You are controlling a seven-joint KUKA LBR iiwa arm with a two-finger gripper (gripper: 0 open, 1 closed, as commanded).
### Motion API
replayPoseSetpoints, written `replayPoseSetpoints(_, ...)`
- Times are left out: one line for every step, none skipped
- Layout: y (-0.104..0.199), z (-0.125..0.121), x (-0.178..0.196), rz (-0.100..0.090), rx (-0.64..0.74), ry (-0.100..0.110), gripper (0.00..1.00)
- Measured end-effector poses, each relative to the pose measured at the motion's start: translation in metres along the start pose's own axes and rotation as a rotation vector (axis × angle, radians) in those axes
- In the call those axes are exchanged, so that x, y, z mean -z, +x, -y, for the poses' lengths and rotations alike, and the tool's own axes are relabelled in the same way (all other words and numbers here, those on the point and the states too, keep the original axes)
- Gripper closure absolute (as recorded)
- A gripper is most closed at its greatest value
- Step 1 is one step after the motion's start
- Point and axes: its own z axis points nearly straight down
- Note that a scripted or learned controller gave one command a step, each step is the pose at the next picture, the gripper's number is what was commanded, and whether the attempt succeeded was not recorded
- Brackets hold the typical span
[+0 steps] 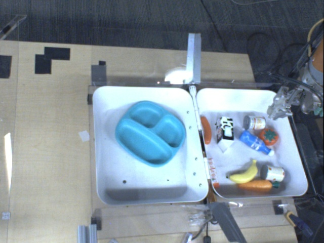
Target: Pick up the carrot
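Along the near wall of the right bin (298, 151) lies the carrot (255, 186), flat on the floor with its long axis parallel to that wall. I take the right bin as my reference for all positions below.

Task status: no part of the pick is done, as far as I can judge. The carrot rests untouched and nothing is lifted.

Neighbours of the carrot:
1. A banana (244, 172) lies just beside it, toward the bin's middle, and may touch it.
2. A small can (273, 173) lies at its right end, close enough to crowd a grasp.

End effector: I see the gripper (280, 107) at the bin's far right corner, over the rim. It grips nothing. I cannot tell how wide it is set; the detail is too small and blurred.

Relative position: the carrot is well apart from the gripper, across the bin at the opposite wall and somewhat left of it. A blue bottle (255, 142) and a tomato (270, 137) lie between them.

Remaining steps, in my judgement: traverse, descend, close, lift.
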Motion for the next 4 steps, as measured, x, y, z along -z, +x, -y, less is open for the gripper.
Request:
replayPoseSetpoints(-0.003,-0.002,0.009,0.006,-0.001,-0.001,1.0)
replayPoseSetpoints(-0.048,-0.008,-0.018,-0.001,-0.26,0.0,1.0)
replayPoseSetpoints(-0.001,-0.001,-0.134,0.0,-0.09,0.0,1.0)
replayPoseSetpoints(0.037,-0.052,-0.138,0.011,0.011,0.002,1.0)
